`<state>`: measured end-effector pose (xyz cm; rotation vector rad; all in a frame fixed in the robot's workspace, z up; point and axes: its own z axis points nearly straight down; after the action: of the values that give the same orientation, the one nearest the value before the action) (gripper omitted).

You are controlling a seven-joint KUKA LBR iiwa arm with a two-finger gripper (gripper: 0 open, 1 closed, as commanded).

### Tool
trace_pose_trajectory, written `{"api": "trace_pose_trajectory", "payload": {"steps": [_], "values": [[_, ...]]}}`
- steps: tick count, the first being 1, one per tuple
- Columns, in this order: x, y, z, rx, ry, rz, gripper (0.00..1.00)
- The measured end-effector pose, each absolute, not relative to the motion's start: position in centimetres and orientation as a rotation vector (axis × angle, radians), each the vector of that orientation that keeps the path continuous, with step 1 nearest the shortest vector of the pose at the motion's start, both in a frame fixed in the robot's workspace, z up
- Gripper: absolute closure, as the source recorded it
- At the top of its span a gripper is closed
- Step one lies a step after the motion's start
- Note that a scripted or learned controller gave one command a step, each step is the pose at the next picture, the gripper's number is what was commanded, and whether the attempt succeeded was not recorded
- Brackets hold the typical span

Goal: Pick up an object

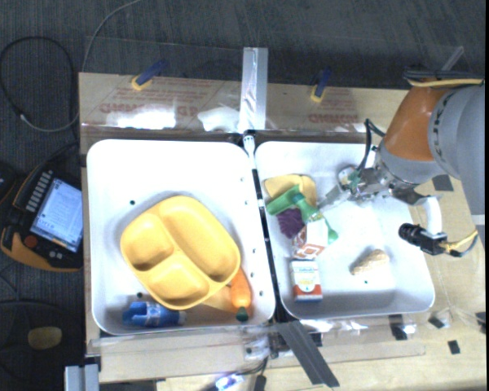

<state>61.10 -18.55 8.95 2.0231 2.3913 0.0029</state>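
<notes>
My gripper [336, 192] hangs low over the upper middle of the right bin [407, 279], reaching in from the right. Just left of it lie a yellow piece [287, 186], a green toy [297, 204] and a purple bunch of grapes [289, 221], packed close together. Below them are a small red and white carton [310, 240] and a juice box [307, 279]. A tan bread-like piece [368, 261] lies alone toward the bin's lower right. I see nothing held in the gripper.
The left bin [106, 177] holds a big yellow divided plate [179, 251], with an orange carrot-like thing [240, 290] and a blue packet [151, 314] at its lower edge. A ridge [259, 218] separates the two bins. Bare floor shows around the bread-like piece.
</notes>
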Motion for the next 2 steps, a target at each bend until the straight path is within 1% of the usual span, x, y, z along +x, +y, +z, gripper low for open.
{"api": "trace_pose_trajectory", "payload": {"steps": [1, 2], "values": [[62.78, -15.81, 8.80, 1.943, 2.510, -0.058, 0.00], [62.88, -15.82, 9.71, 1.938, 2.509, -0.061, 1.00]]}}
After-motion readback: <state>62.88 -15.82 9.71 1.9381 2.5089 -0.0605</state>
